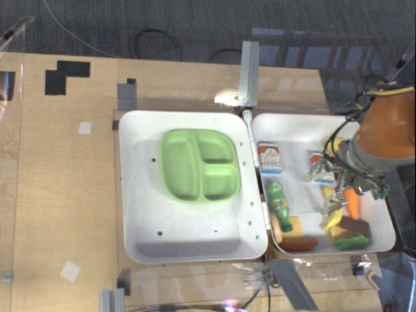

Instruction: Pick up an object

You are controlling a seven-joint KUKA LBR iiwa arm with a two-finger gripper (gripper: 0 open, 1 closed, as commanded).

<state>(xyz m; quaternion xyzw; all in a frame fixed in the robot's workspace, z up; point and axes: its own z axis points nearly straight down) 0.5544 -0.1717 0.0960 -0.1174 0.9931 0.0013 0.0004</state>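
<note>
Hovering low at the right of the frame, the gripper sits inside the right bin, above crowded toy food. Fingers appear spread, holding nothing visible. Nearest candidates: an orange carrot and a yellow piece, touching a brown block. Risk: tight packing may cause a finger to land on a neighbour and deflect the grasp.

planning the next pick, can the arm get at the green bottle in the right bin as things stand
Probably yes. The green bottle lies uncovered near the right bin's left wall, and the gripper hangs over the same bin. The wall and the hot dog beside it could crowd the fingers.
</note>
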